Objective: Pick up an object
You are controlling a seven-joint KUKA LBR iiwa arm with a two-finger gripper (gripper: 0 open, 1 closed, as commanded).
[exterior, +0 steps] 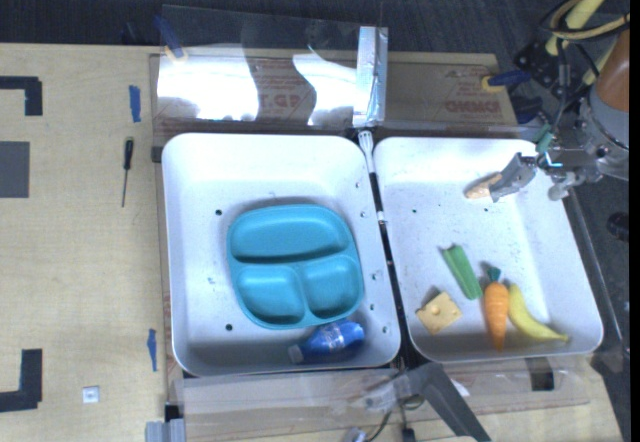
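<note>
Gripper: my gripper (497, 186) hangs over the right bin's (585, 275) upper part with a small tan piece (479, 191) at its tip; whether it is clenched, I cannot tell.
Open room: bare white floor lies below it.
Pickable things: green stick (461, 270), carrot (495, 310), banana (532, 319) and cheese cube (438, 311) cluster near the front edge.
Left bin (190, 230): smooth blue divided tray (294, 263), blue bottle (330, 340).

A robotics lab: taped wooden bench (70, 260), two white bins (190, 170), toy food, trailing cables (580, 10).
</note>
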